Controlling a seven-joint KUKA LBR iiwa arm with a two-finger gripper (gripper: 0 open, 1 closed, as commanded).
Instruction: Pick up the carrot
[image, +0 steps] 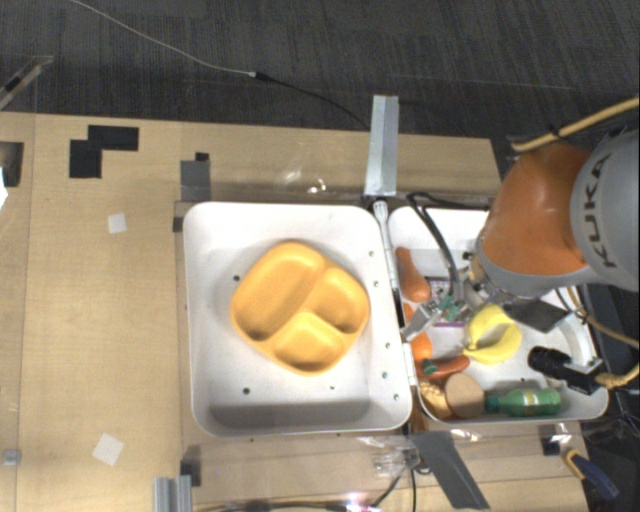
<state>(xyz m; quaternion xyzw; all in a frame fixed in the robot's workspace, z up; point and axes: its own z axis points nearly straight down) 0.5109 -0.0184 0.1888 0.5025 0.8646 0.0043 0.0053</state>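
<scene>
The carrot (446, 365), slim and orange-red, lies near the front left of the right bin (590, 405), between a rounder orange piece (422, 347) and a tan lump (463, 394). My gripper (437, 312) hangs low in that bin, just behind and above the carrot, with the orange-banded wrist (535, 215) over the bin's middle. Its fingers look open, with nothing held between them. A reddish-brown sausage-shaped thing (410, 273) lies behind the gripper along the bin's left wall.
A yellow fruit-like thing (493, 336) sits right of the gripper. A green bottle (523, 402) lies along the front wall and a black thing (560, 366) at the right. The left bin (215, 400) holds a yellow divided plate (300, 305).
</scene>
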